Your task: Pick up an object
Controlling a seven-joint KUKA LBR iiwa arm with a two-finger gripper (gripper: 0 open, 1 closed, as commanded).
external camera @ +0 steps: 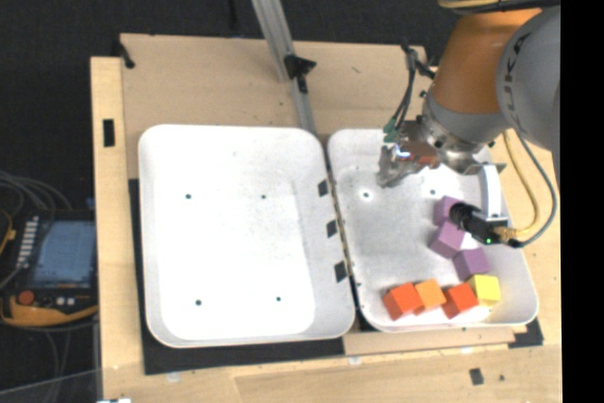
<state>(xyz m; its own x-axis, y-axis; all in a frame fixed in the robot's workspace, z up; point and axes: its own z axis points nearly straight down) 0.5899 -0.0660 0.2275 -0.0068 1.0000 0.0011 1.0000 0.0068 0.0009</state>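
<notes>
Inside right bin point(373, 231): purple blocks point(448, 226), orange blocks point(415, 298), yellow block point(486, 287); tool point(391, 167) state unclear.

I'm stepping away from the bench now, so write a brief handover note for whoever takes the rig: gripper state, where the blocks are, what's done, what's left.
Gripper: over the upper left part of the right bin, nothing seen held.
Blocks: all in the right bin. Purple blocks near its right side; orange blocks, red block and yellow block along its near edge.
Left bin: no blocks seen in it.
Done: no pick yet.
Left: move to a block, grasp, lift.
</notes>
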